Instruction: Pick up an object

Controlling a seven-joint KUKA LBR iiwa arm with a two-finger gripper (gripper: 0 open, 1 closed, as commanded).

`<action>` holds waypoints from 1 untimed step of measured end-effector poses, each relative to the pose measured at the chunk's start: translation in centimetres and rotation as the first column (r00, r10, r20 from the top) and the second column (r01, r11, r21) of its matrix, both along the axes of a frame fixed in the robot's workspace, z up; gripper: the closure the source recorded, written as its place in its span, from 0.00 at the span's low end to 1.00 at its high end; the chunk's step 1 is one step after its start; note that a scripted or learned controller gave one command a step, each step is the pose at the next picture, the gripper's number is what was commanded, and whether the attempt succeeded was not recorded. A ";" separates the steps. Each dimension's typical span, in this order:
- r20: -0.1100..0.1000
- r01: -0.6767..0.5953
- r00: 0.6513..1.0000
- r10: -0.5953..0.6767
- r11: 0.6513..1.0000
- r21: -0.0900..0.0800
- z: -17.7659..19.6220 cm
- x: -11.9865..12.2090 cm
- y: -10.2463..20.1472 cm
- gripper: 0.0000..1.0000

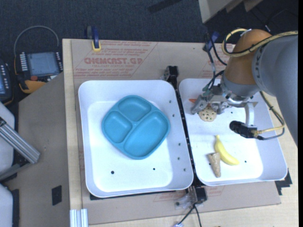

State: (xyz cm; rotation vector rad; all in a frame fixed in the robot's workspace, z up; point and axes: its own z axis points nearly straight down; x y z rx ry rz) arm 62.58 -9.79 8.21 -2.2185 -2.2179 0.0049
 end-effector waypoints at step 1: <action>0.016 -0.001 1.000 0.001 1.000 -0.001 1.7 0.5 0.1 1.00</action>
